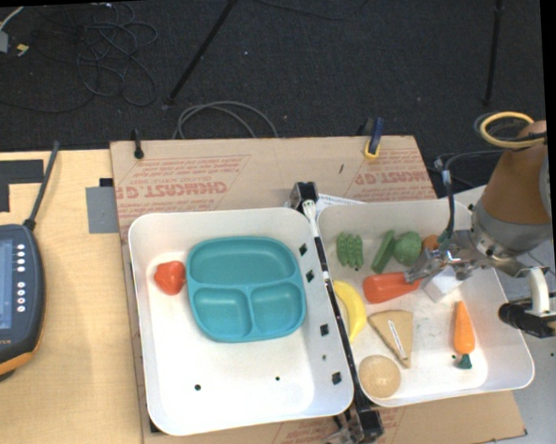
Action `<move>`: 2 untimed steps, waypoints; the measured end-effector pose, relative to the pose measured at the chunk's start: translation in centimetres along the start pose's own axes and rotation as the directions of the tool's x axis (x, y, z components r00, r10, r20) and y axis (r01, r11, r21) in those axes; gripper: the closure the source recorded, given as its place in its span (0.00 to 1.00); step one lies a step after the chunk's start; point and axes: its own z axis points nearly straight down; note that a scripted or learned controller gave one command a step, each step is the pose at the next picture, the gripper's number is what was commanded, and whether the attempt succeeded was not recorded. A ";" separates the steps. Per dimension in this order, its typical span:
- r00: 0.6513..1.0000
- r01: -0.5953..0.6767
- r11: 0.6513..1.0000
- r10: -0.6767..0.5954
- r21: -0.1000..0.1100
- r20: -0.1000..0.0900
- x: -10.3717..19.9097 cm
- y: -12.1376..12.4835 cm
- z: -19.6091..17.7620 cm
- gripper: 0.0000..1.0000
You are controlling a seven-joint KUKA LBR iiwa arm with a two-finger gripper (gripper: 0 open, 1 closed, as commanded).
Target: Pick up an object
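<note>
Gripper low in right white bin, tip beside long red plastic pepper | jaws: cannot tell open or closed | risk: crowded toys, green round vegetable just beside, a close may nudge pepper aside or catch two

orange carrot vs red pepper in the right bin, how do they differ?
The carrot is orange, slim and lies roughly upright in the view, near the bin's right side. The red pepper is red, thicker and lies across the view, mid-bin, beside the end effector. Both are toy vegetables lying flat in the right bin.
</note>
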 end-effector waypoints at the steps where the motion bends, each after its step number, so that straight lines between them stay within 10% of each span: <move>1: 1.000 -0.002 1.000 0.002 -0.012 0.008 5.8 -2.5 1.7 0.00; 2: 1.000 0.002 1.000 -0.002 -0.026 0.009 6.6 -4.7 1.8 0.00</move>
